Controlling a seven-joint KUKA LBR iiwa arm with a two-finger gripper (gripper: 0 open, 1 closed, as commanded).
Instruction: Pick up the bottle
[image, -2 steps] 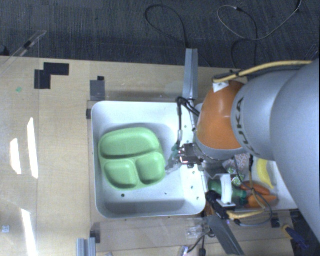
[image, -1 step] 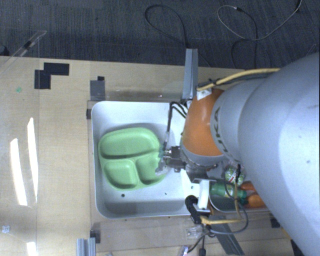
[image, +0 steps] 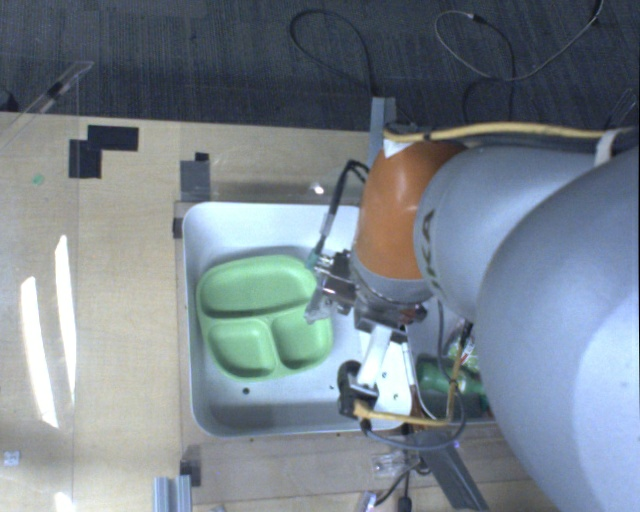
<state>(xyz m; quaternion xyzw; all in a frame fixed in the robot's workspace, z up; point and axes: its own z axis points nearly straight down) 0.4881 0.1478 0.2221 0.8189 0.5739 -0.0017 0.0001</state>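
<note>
Whether the gripper (image: 382, 318) is apart or closed cannot be told, since the grey wrist and its orange band cover it from above. It hangs low over the right part of the left white bin (image: 205, 405), just beside the right edge of one green tray (image: 262, 315). The bottle (image: 438, 381) lies to the gripper's right, near the front rim. It shows as one small dark green glossy patch, mostly hidden under the arm and crossed by thin cables, and which bin holds it cannot be told.

The tray is smooth matte plastic with rounded corners, moulded into three compartments: one long one at the back and two smaller ones in front. It lies slightly askew in the bin's middle, with bare white floor open along the left wall, the back wall and the front left corner. The bin walls are shallow and smooth. The pale wooden bench (image: 100, 330) spreads wide and open to the left, bearing one L-shaped black mark (image: 100, 148) near its back edge
</note>
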